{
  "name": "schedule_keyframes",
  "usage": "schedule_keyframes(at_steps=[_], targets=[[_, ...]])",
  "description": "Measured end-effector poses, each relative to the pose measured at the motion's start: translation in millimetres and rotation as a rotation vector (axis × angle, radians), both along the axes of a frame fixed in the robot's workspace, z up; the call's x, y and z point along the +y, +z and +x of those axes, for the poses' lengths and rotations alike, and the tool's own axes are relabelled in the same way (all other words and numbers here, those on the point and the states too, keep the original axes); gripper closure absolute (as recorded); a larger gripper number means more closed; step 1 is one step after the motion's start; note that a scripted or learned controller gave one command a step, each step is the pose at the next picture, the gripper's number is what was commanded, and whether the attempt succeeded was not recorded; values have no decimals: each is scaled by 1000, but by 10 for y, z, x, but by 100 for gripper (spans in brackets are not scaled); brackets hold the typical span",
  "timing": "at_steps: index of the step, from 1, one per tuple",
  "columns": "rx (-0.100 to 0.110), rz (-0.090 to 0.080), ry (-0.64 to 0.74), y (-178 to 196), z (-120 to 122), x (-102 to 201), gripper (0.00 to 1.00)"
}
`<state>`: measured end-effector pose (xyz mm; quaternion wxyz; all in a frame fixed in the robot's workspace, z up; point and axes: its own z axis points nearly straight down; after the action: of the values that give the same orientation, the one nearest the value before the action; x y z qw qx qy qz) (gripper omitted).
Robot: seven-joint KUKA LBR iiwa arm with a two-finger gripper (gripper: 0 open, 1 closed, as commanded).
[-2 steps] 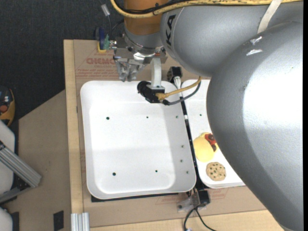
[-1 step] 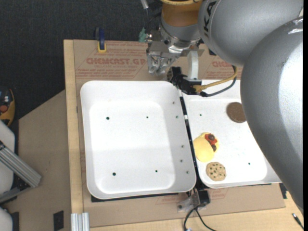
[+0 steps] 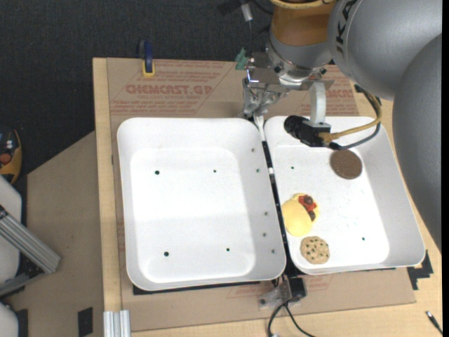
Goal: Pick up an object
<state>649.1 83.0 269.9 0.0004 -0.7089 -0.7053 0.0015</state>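
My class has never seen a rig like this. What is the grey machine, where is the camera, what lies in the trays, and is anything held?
The grey machine with the orange band is a robot arm. Its gripper, the hand, sits over the far edge where the left bin and right bin meet. One camera looks down from above the bench. The right bin holds a brown round disc, a yellow lump and a chocolate-chip cookie. I see nothing held.
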Motion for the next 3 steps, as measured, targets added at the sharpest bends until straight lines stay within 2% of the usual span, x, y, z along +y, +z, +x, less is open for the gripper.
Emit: schedule_keyframes(at_steps=[1, 2, 3], targets=[[-19, 5, 11, 1146, 186, 619, 100], [8, 1, 12, 75, 148, 1350, 100], [0, -1, -1, 149, 60, 743, 100]])
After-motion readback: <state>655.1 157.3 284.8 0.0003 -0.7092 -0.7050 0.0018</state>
